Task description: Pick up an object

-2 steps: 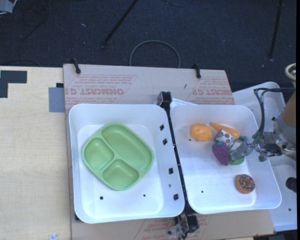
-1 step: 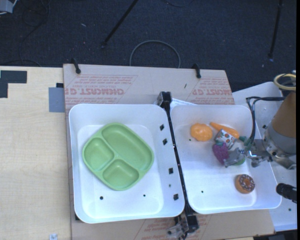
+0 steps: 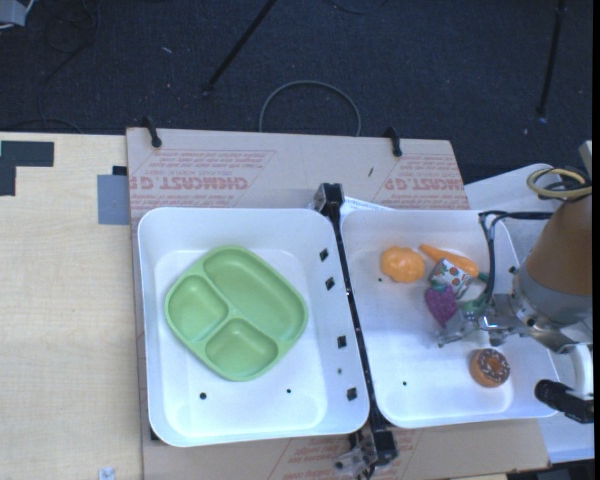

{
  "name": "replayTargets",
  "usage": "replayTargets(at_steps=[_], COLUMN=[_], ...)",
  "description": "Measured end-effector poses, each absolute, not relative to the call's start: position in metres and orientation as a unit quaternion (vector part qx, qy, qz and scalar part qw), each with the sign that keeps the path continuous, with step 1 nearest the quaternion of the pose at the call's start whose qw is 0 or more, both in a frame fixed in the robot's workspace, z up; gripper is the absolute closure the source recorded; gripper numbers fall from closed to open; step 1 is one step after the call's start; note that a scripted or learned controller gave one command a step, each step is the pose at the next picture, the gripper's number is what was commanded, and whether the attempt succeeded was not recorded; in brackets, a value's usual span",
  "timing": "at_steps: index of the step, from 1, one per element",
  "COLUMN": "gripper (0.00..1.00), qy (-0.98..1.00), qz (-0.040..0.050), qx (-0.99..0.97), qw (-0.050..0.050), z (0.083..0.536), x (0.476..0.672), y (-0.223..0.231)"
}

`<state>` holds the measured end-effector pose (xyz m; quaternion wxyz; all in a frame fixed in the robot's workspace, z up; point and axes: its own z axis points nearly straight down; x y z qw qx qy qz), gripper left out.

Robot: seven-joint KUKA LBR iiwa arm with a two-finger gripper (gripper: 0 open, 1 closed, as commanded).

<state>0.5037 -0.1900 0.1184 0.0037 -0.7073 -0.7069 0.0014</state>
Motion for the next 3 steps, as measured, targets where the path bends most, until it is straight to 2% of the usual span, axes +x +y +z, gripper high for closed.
replayTargets(at_steps=[1,2,3], gripper=[0.0,1.0,1.0], qy=[-0.707,-0.706,-0.705], qz=[0.0006,0.0001,-0.0002], qx=[-0.708,-0.708,-0.709], qw=[0.002,0.001,0.0], z=[0.086,0.098,0.142], x=[0.504,0.504,0.503], y=[-0.189,-0.19,-0.196])
